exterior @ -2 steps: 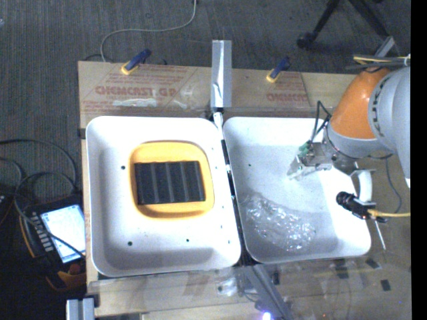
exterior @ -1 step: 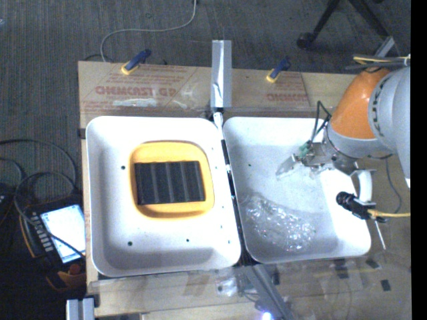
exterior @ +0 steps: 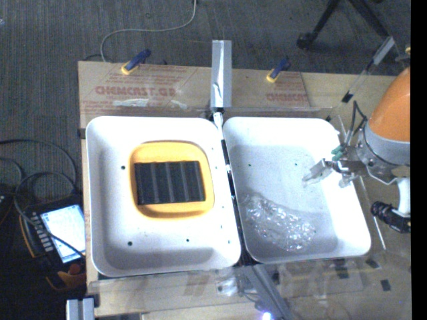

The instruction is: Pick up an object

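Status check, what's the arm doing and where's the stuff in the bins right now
Gripper over right bin, near its right side, nothing between fingers. Clear crumpled plastic lies below it in that bin. Yellow-framed black tray in left bin. Nothing blocking.

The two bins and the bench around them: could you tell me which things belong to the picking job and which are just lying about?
For the job: gripper; yellow tray with black insert in left bin; crumpled clear plastic in right bin.

Lying about: blue-handled clamps, tablet, chair base.

A brown bench [exterior: 167, 89] carries two shallow white bins touching side by side, the left bin [exterior: 100, 179] and right bin [exterior: 347, 242], with two blue-and-yellow clamps [exterior: 135, 61] at its far edge
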Controlling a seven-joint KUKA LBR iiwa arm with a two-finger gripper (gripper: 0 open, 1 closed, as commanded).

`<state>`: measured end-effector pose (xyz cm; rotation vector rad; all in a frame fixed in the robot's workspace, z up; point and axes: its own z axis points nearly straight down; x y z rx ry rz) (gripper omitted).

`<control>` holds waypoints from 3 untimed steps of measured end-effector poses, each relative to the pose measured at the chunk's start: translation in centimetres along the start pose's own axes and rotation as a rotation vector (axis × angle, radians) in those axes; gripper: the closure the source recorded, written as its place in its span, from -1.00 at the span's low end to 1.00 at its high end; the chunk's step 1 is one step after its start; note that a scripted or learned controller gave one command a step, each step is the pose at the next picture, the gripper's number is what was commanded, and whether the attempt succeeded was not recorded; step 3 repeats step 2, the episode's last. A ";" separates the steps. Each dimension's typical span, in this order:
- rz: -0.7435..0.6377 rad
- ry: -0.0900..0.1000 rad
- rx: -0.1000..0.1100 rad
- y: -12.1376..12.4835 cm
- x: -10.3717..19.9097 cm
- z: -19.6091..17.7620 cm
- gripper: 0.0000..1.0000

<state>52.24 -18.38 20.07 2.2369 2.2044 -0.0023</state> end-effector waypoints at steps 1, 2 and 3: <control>-0.054 0.000 -0.001 -3.8 3.2 -10.5 -1.00; -0.064 -0.002 -0.003 -3.8 3.4 -20.3 -1.00; -0.064 -0.002 -0.003 -3.8 3.4 -20.3 -1.00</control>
